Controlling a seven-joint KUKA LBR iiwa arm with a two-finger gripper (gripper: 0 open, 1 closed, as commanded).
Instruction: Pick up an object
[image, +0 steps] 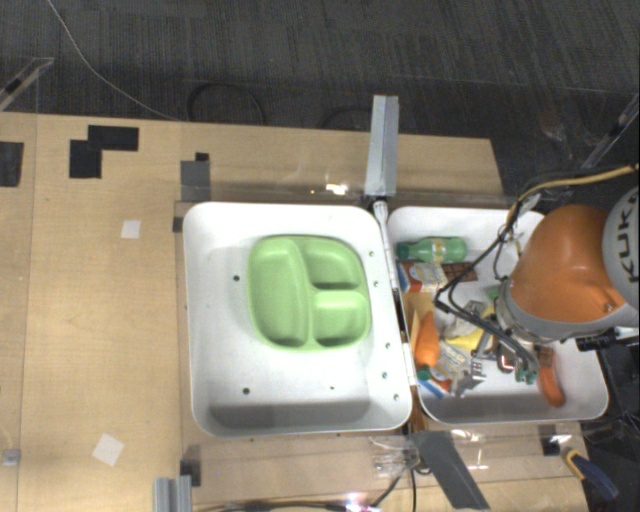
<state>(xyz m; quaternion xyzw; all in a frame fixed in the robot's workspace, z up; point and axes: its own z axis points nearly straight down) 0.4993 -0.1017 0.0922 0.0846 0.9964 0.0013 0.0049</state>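
Camera view gives me the arm reaching in from the right, its orange band low over the right bin, and the pincer down among the clutter near that bin's front left corner. I cannot tell how the pincer is set; cables and metal parts blur together there, and I see no object clearly caught in it. Just to the pincer's left lies an orange carrot-shaped object, running lengthwise along the bin's left wall, and a yellow piece sits right behind the pincer, partly under the wrist cabling. Farther back from the pincer, toward the rear of the same bin, a green bottle lies on its side. To the pincer's right, near the front right of the bin, a small orange-red object peeks out from under the arm. Well off to the pincer's left, in the left bin, a green divided tray rests alone, roughly centred, with three compartments facing up. Both bins sit side by side on the pale wooden desk.
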